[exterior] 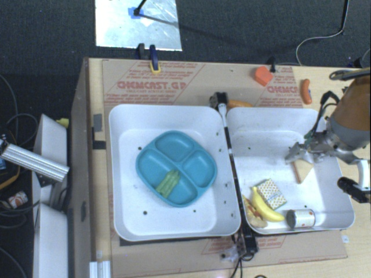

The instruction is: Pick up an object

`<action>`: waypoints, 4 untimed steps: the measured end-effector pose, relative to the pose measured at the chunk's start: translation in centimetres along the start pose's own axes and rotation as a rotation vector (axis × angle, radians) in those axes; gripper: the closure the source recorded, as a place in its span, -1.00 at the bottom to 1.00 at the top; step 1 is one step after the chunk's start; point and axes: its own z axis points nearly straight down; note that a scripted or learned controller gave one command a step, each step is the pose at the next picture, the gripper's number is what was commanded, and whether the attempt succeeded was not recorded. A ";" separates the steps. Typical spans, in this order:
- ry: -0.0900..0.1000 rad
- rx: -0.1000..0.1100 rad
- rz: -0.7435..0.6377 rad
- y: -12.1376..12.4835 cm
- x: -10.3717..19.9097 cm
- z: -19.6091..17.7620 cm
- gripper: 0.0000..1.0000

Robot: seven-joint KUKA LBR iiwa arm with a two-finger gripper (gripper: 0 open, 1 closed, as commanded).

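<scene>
Camera view: 2 white bins side by side on the bench. Left bin holds 1 blue divided plate with 1 pale green piece lying in its lower compartment.

Right bin holds 4 items: 1 banana near the front left corner, 1 small patterned box just beside it on the right and touching it, 1 small can lying on its side against the front wall, and 1 tan wooden piece toward the right side.

Gripper is low over the right bin, just above the upper end of the wooden piece. Cannot tell from this angle whether it is open or closed, or whether it has anything.

Outside the bins on the bench: 1 orange block behind the right bin, 1 orange sausage-shaped item further right, 1 orange-yellow object at the right bin's back rim.
</scene>
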 end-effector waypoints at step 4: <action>0.000 -0.002 -0.002 4.6 0.0 1.3 -1.00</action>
